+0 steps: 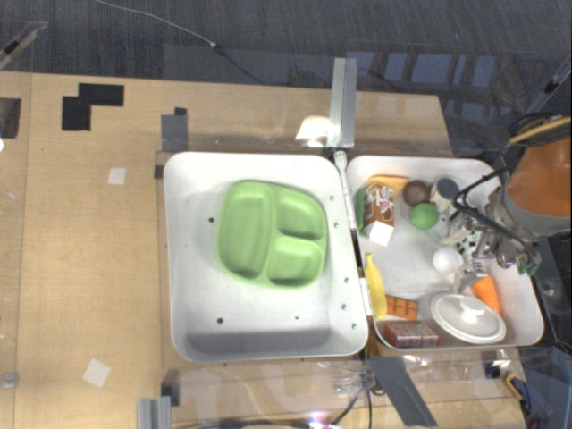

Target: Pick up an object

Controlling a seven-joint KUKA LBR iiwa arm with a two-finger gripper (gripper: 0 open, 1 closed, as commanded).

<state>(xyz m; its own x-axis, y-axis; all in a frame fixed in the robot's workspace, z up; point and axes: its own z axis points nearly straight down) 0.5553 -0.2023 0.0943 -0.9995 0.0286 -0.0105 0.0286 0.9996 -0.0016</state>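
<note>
The right bin (527,324) holds many small things. Along its left wall lie a printed snack packet (381,204), a white cube (381,233) and a yellow banana (375,290). A brown ball (416,191), a green ball (424,215) and a grey round piece (446,188) sit near the back. A white ball (444,259) rests mid-bin, and an orange carrot (486,294) lies beside a white bowl (466,318). My gripper (474,250) hangs low over the bin's right half, just right of the white ball and above the carrot. I see nothing held between its fingers.
The left bin (192,329) carries a green divided plate (272,231). Two brown blocks (407,322) lie at the right bin's front left corner. A metal post (343,105) rises behind the gap between the bins. The arm's orange band (545,181) overhangs the right bin's far right edge.
</note>
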